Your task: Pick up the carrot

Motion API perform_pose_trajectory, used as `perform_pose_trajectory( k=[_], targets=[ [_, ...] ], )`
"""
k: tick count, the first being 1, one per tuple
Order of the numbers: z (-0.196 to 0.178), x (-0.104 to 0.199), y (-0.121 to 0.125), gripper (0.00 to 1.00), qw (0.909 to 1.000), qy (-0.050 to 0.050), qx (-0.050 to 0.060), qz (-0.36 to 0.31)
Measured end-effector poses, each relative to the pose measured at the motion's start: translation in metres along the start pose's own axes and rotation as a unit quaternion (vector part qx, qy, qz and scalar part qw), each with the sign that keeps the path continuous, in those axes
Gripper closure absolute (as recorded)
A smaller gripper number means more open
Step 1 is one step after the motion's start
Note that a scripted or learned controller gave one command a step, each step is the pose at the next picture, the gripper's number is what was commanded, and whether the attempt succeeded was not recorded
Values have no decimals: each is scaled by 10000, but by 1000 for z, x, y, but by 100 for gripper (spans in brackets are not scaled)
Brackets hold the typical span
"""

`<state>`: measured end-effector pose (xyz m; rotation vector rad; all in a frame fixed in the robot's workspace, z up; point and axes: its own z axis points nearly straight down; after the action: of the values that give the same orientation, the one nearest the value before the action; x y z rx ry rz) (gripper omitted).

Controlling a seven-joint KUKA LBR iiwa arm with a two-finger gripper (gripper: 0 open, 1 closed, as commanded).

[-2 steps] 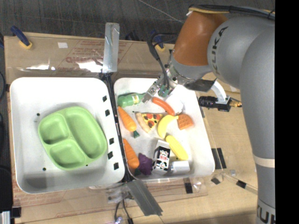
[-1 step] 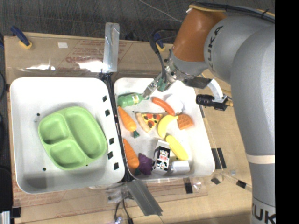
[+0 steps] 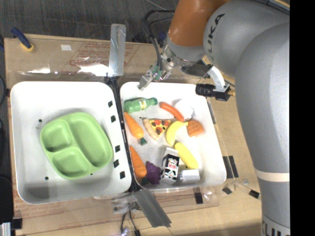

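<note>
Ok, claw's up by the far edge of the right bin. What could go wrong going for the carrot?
Two carrots lie along the right bin's left wall: the upper carrot and the lower carrot, so the target is ambiguous. The green bottle and pizza slice crowd the upper one; the purple grapes touch the lower. The claw may nudge neighbours or hit the wall.

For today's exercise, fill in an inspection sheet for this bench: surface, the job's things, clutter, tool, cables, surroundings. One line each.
Surface: two white bins side by side, left bin, right bin.
Job's things: two carrots along the right bin's left wall, upper carrot, lower carrot.
Clutter: green bottle, pizza slice, banana; green divided plate in left bin.
Tool: tool above the right bin's far-left corner.
Cables: black cables behind the arm.
Surroundings: silver tape.
</note>
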<state>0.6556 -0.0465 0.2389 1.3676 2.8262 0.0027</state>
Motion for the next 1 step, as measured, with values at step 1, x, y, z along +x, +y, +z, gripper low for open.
perform_pose_trajectory(
  k=[1],
  targets=[
    [-21, 2, -4, 100, 9975, -9, 6, -702]
  ],
)
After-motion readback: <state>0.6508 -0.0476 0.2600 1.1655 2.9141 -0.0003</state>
